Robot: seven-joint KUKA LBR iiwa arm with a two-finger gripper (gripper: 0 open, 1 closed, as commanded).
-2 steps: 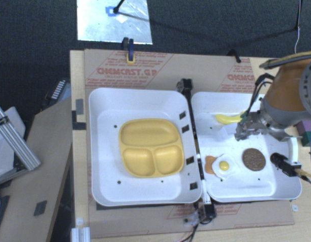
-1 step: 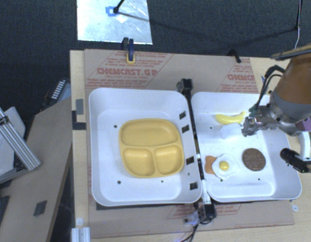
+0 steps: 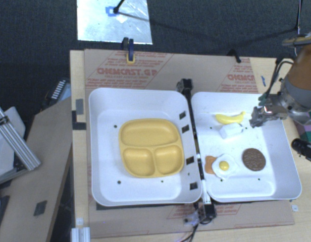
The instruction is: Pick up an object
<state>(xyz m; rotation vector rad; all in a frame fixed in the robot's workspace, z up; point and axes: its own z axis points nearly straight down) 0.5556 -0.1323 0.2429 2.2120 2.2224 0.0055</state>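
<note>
banana (image 3: 230, 117) lying on its side in the upper part of the right bin (image 3: 281, 185), yellow, curved, tip toward the arm. just below it, touching or nearly so, a small white block (image 3: 229, 131). lower in the same bin, a round brown patty (image 3: 254, 159) flat on the floor, and to its left a fried egg (image 3: 223, 166) with a yellow yolk, overlapping a small orange piece (image 3: 210, 164) by the bin's left wall.

gripper (image 3: 259, 116) over the right bin's upper right part, just right of the banana's tip, close to it but with no clear contact seen. jaws: too dark and small to make out, so cannot tell whether spread or closed; nothing seen between them. grey arm with orange band entering from the right edge.

left bin (image 3: 102, 105) beside the right one, joined along a black-clipped seam, with a yellow three-compartment tray (image 3: 148, 146) lying flat in its middle. both bins on a worktop (image 3: 160, 67) covered with brown printed board. beyond the worktop's far edge, a silvery square sheet (image 3: 97, 19) on dark carpet.
</note>
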